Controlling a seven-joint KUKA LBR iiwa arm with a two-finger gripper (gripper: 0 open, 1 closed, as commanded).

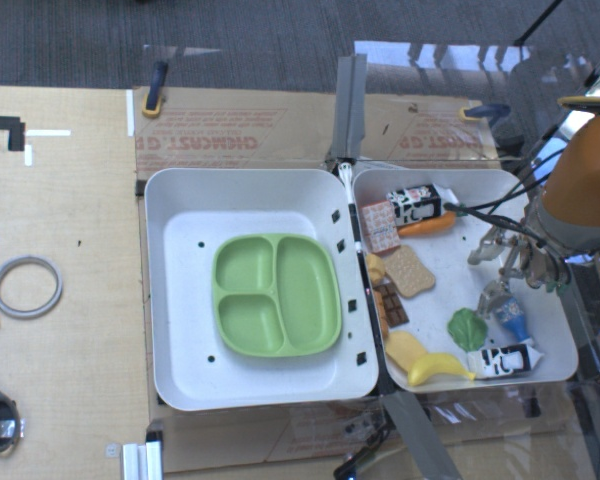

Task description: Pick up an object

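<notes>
The task names no single object; the candidates are all gathered in the right bin (554, 320). Nearest the gripper (501, 278), a blue item (512, 320) is seen just below the metal fingers, with a green leafy piece (467, 328) beside it to the left and a black-and-white carton (507, 360) lying flat near the bin's front edge; a yellow banana (432, 368) is laid at the front left corner, touching a pale yellow block (402, 346) above it. Along the bin's left wall a brown chocolate bar (390, 303) is placed, with a tan cracker-like slice (410, 270) just beside it and a pink wafer (380, 226) further back; at the rear an orange carrot (426, 225) is found under a second black-and-white carton (416, 203).

The gripper is lowered over the right half of this bin, above the blue item; its fingers are seen spread apart, and nothing is seen gripped between them. The arm (580, 183) is brought in from the right, its orange band visible at the frame's edge.

The left bin (180, 358) is occupied by a green divided plate (277, 294), set roughly at its middle; on the bench (60, 188) to the left, well apart from both bins, a grey ring (24, 286) is laid.
</notes>
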